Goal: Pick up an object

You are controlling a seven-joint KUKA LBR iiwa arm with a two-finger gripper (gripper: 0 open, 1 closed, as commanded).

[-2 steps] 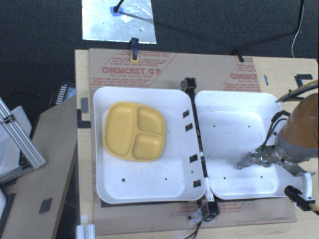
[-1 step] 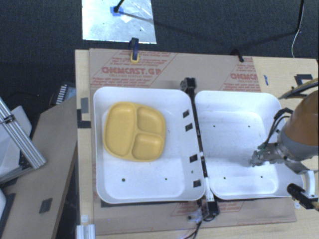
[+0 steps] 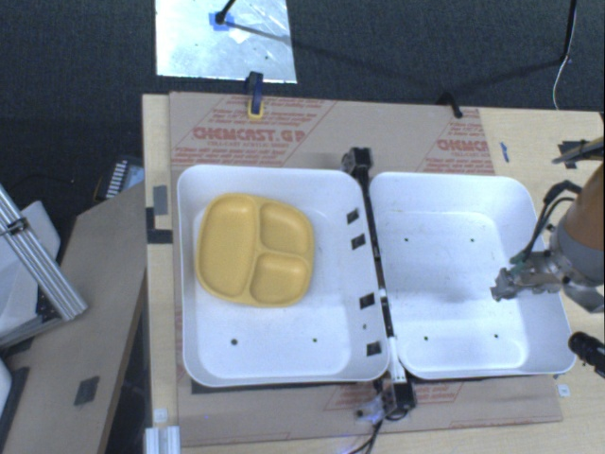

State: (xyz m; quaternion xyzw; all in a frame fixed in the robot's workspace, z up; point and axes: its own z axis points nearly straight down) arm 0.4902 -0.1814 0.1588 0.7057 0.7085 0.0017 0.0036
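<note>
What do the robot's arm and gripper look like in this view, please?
The arm enters at the view's right edge: an orange band sits above a rounded grey wrist. Dark cables loop beside it. The gripper is a small grey metal assembly, too blurred for finer detail or markings.

A yellow plate (image 3: 254, 249) with 3 compartments, squarish with rounded corners, lies flat and right side up in the upper left part of the left bin (image 3: 274, 353).
</note>
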